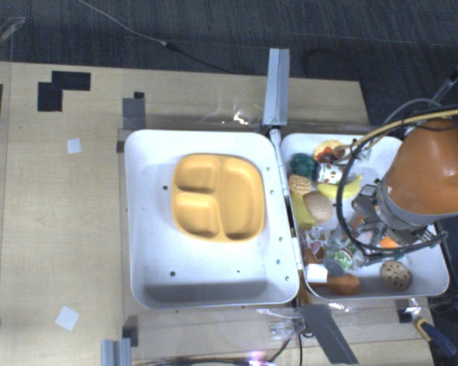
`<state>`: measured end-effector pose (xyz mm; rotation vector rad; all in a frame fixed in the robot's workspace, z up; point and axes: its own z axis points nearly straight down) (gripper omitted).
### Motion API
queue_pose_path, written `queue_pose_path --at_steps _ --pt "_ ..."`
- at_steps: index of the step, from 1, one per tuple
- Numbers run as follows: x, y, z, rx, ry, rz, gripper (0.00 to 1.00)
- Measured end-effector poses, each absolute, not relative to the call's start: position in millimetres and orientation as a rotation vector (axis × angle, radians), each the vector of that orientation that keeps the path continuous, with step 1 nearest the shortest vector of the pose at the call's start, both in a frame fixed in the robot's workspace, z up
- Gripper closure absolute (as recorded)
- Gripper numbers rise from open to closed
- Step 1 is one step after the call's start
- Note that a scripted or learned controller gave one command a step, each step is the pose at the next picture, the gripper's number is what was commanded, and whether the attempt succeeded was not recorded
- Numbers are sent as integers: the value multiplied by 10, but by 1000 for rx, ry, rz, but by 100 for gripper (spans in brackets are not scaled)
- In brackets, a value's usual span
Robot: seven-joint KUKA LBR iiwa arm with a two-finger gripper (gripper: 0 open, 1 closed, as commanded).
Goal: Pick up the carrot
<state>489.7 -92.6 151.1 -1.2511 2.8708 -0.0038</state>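
Observation:
In the right bin (441,280) a small patch of orange, seemingly the carrot (387,242), peeks out from under the arm's wrist, with most of it hidden. The gripper (378,231) hangs low over this spot, directly beneath the big orange band (435,170) that covers it from above. Cables loop around the wrist. Whether anything is held cannot be made out.
Toy foods crowd the right bin: a banana (348,187), a green item (301,164), a tan bun (317,204), a brown sausage (342,284), a speckled brown ball (395,275). The left bin (149,265) holds a yellow divided plate (217,197).

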Motion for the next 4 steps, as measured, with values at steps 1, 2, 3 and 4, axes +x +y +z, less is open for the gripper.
queue_pose_path --at_steps 1,2,3,4 --pt "5276 -1328 1027 -1668 2651 -7 100" --pt "5320 -1318 2306 -1000 2963 -10 100" --pt "5132 -1586 1005 -1455 2774 -8 100" --pt "5085 -1464 2153 -1130 2917 -12 100"
